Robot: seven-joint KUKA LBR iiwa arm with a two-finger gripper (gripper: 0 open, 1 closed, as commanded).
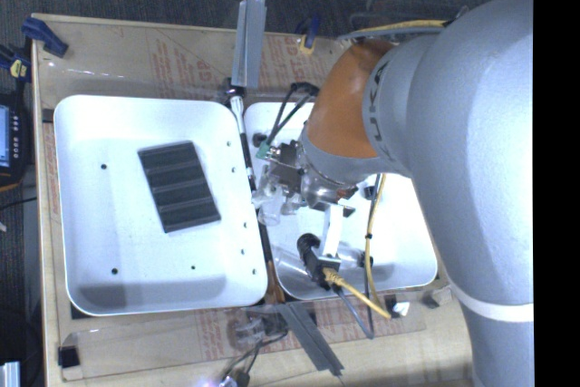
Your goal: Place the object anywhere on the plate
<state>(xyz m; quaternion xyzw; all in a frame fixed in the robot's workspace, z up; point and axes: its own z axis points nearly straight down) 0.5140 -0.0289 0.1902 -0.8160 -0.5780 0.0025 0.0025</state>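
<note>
Left bin holds dark plate, seemingly angled up-left.

The arm covers most of the right bin, so what lies inside cannot be told. The gripper sits low over that bin's left edge, its fingers lost among brackets and cables. The arm runs off the right and near edges. A dark device at the far left is cut by the frame. Clutter on the worktop's near edge is too blurred to name.
</note>
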